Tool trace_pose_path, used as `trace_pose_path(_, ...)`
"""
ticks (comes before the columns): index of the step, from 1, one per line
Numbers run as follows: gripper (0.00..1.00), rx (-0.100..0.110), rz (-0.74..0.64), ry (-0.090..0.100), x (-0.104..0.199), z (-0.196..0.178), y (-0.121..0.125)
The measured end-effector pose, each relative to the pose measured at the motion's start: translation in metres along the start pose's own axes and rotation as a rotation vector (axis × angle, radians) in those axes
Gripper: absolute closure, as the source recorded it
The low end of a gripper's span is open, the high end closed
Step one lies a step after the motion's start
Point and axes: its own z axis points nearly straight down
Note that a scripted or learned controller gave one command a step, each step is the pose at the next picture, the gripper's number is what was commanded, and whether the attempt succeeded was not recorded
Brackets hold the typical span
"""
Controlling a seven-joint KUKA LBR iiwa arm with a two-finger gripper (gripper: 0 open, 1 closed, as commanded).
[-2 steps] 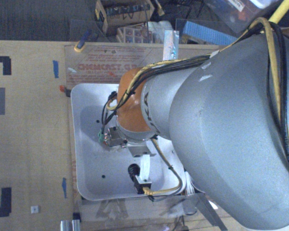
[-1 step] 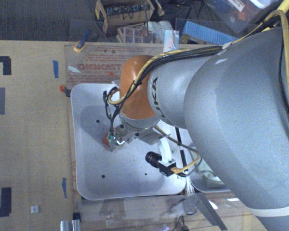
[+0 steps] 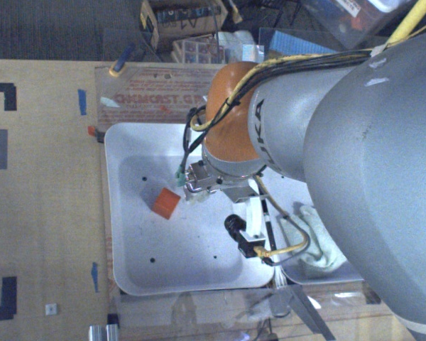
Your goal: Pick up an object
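Pale wood made up the surface (image 3: pixel 42 212) beneath me, marked with black corner brackets and short strips of blue tape, and beyond its far edge sat a clutter of cardboard boxes (image 3: pixel 181 13) on dark carpet. A flat sheet of cardboard (image 3: pixel 153 98) lay behind the bins, printed in faded red letters too washed out for me to read with any certainty. On my own grey casing, just past the orange band (image 3: pixel 231 123), I could make out part of the black "KUKA" lettering (image 3: pixel 259 130) running sideways. The left white bin (image 3: pixel 121 261) held an orange block (image 3: pixel 166 203), resting tilted on the bin floor toward its left half, near a few small dark specks. My claw (image 3: pixel 193 182) hung over that same bin, just to the right of the block and apparently apart from it, with nothing visibly caught in it; whether it was released or clenched I could not tell, since the wrist and a tangle of black and yellow cables (image 3: pixel 270 247) hid the tips. A crumpled pale cloth (image 3: pixel 319 244) lay in the right bin (image 3: pixel 319 279), mostly under my arm.
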Motion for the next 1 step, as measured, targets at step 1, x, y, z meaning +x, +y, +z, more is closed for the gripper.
trace_pose_path(1, 1.00, -0.001, 0.195, -0.001, 0.0333, -0.0271, 0.0249)
